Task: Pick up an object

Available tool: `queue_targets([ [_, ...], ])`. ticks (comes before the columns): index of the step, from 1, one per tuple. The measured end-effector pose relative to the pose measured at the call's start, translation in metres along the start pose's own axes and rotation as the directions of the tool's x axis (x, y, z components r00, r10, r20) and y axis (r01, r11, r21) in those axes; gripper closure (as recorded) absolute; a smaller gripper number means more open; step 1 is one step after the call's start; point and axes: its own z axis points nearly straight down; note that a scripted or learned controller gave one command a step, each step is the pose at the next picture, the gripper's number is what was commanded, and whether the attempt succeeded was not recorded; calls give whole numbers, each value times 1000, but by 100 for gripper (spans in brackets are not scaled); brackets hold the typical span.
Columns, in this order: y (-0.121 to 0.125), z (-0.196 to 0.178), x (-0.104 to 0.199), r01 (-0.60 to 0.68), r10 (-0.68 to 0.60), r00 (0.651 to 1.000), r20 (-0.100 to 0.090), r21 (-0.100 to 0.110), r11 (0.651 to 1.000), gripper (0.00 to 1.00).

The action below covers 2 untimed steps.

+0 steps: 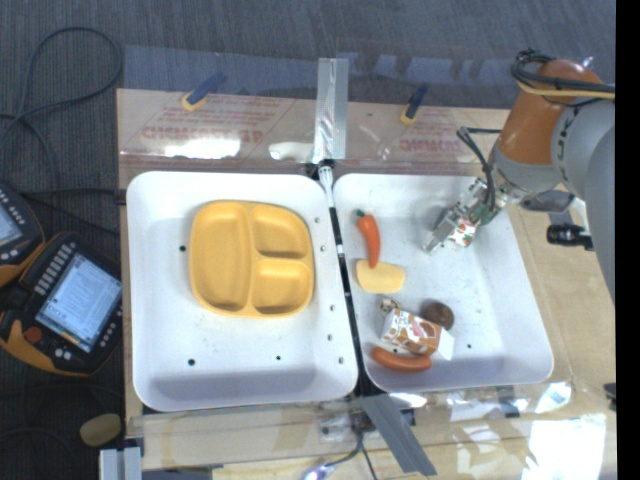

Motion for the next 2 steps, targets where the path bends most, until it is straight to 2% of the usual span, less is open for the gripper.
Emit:
queue_targets([
  [1, 3, -12, -3, 2, -2, 1000, 18, -6, 1000, 100],
  [2, -12, -109, 26, -531, 531, 847, 1, 0, 847, 100],
])
